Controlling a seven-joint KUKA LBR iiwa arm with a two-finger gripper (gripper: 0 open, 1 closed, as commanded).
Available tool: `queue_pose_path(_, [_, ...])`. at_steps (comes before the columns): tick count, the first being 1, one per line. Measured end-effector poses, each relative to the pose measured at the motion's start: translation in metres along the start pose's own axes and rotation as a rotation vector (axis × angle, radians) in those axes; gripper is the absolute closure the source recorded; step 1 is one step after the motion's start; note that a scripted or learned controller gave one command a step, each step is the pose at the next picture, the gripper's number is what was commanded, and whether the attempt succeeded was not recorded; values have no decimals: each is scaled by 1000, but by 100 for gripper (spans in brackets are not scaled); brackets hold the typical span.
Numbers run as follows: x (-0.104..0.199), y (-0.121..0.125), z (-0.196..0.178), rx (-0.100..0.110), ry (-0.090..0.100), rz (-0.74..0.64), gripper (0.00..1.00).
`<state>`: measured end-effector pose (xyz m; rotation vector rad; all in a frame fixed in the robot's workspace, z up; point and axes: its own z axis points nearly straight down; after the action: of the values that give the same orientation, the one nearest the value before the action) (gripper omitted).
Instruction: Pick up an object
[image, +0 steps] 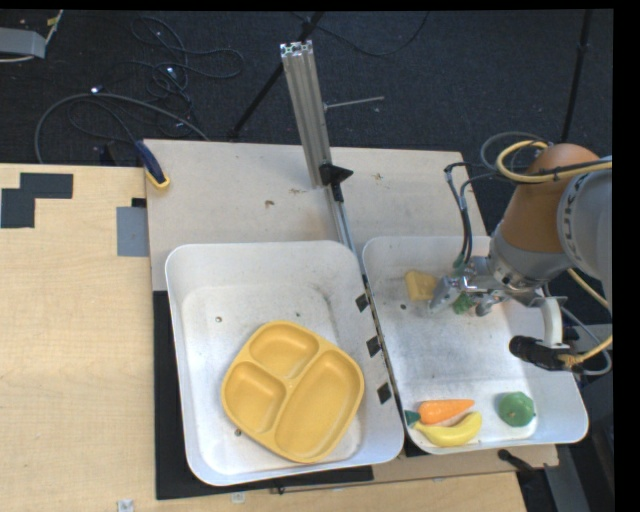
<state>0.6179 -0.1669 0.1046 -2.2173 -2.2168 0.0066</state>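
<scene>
- A small green object (462, 303) sits at the end effector (461, 293) in the right bin (440, 345), mostly hidden by the metal fingers, so what it is stays unclear.
- Whether the end effector is clamped on it or merely over it cannot be told.
- A pale yellow block (420, 286) lies just beside the end effector, toward the left bin.
- Along the right bin's near edge lie a carrot (445, 410), touching a banana (451, 430), and a green round fruit (516, 408) apart from them.
- The left bin (200, 290) holds a yellow divided plate (292, 389).
- An upright aluminium post (308, 115) rises from the desk (230, 190) behind both bins.
</scene>
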Motion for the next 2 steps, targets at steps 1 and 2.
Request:
queue_pose_path(1, [-1,1,-14,-3,-1,2,100])
queue_pose_path(2, [6,1,-74,-11,-2,-2,100])
